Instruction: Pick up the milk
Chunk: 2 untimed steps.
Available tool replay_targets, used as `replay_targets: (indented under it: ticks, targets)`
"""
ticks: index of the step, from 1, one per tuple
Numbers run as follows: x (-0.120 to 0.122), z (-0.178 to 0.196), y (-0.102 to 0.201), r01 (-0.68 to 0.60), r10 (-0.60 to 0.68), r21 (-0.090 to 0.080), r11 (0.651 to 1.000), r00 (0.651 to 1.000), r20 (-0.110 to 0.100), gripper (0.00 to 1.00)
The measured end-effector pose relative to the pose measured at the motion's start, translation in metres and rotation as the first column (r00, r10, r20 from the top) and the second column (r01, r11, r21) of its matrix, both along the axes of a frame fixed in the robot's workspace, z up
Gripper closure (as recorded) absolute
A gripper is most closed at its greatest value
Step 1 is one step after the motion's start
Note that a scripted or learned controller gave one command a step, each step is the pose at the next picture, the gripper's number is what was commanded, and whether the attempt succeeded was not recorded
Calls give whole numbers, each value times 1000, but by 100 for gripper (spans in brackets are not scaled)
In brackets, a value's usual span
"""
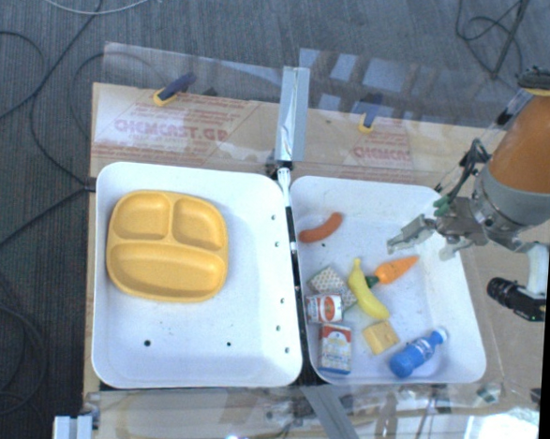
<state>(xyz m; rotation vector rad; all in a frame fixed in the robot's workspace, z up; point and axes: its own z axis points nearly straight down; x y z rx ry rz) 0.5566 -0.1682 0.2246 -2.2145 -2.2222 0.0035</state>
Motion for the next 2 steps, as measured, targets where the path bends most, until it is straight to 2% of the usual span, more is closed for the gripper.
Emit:
replay_targets:
  ticks: [1,2]
  targets:
    - [-14,2,1,-5,5,0,1000,1000,1,0]
    - [-22,-118,43,14,-14,-3,1000,1000,13,0]
